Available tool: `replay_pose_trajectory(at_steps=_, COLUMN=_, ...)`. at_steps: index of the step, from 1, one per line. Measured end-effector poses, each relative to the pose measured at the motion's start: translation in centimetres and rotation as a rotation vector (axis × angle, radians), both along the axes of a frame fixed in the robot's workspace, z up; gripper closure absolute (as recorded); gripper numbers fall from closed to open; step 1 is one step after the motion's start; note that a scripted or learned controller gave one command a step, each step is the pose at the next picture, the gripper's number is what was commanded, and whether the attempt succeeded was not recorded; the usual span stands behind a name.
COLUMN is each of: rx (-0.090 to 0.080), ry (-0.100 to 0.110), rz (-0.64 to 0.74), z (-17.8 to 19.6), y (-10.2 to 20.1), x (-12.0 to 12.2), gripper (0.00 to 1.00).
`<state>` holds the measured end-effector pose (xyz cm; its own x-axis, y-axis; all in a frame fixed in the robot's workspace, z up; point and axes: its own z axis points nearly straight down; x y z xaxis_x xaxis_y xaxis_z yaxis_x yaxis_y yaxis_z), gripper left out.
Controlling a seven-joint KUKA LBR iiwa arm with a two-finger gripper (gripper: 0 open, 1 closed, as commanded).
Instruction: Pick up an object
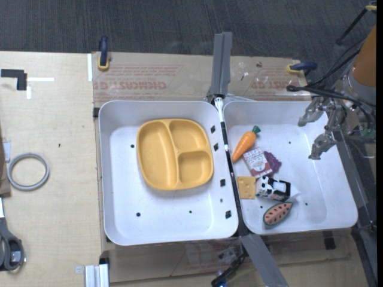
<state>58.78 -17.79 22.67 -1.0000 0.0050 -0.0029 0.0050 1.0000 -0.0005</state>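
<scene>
Starting at the near edge: the right-hand shallow white plastic bin (335, 211) has all the small stuff bunched along its left wall, beside the divider between the two bins, so there are several pick candidates close together. Nearest is a flat oval toy, pinkish-red with a dark rim (277, 213), looks like a slice of something, lying flat on the bin floor. Just above it is a little black-and-white cow-patterned figure (273, 188), lumpy and rounded, and right beside that a thin tan square cracker-looking tile (246, 186).

Further back there's a small white-and-red printed packet (254, 159) sitting partly over a purple bumpy piece (273, 159), probably toy grapes. Then an orange plastic carrot with a green tip (245, 144), tapered and smooth, leaning toward the divider.

The left-hand white bin (114, 178) just carries a yellow three-compartment plastic plate (175, 153), matte, rounded corners, nothing in it. My guess is it's a drop spot.

The metal two-finger hand (320, 133) hangs over the right bin's far right side, well apart from the pile, with nothing between its fingers. They look spread, one finger high and one low. So no object is picked yet; it'd need to travel left to reach anything.

On the pale wooden counter (54, 112) to the left lies a grey ring (27, 170).
</scene>
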Motion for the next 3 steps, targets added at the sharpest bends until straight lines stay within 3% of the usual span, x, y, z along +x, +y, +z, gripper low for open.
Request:
replay_pose_trajectory(at_steps=1, rx=0.001, ry=0.0, rz=-0.326, z=-10.2, y=4.5, x=-1.5, gripper=0.0)
replay_pose_trajectory(at_steps=2, rx=0.002, ry=-0.005, rz=-0.499, z=-12.9, y=6.7, x=2.8, gripper=0.0)
replay_pose_trajectory(at_steps=3, rx=0.001, ry=0.0, rz=-0.532, z=-7.9, y=5.6, x=-0.8, gripper=0.0)
